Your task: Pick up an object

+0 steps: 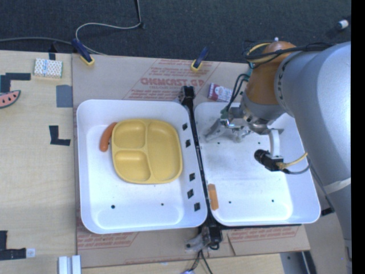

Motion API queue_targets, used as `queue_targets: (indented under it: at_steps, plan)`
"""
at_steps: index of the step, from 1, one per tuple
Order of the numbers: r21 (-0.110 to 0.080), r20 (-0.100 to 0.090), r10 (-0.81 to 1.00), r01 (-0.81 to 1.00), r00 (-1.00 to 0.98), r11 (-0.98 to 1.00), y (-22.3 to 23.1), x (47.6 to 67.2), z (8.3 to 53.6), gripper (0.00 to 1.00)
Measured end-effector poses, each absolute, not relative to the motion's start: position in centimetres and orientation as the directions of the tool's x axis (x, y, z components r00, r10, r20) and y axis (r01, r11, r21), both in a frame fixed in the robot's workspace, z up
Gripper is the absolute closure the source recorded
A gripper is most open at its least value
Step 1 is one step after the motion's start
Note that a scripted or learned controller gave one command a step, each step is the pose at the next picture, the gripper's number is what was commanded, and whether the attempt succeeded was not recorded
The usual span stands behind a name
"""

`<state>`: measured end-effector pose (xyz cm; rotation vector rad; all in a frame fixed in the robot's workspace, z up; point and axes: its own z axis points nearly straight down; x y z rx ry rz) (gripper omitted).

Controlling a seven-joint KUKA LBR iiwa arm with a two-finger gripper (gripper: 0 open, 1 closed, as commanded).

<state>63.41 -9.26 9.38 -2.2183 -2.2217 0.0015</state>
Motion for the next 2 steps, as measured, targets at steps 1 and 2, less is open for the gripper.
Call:
queue_targets:
  at_steps: [1, 2]
  plan:
    - [-0.002, 0.001, 1.000, 1.000, -0.003, 0.003, -9.2, 63.4, 10.3, 1.00]
    - [-0.002, 0.001, 1.000, 1.000, -0.003, 0.003, -2.2, 54.0, 18.4, 1.00]
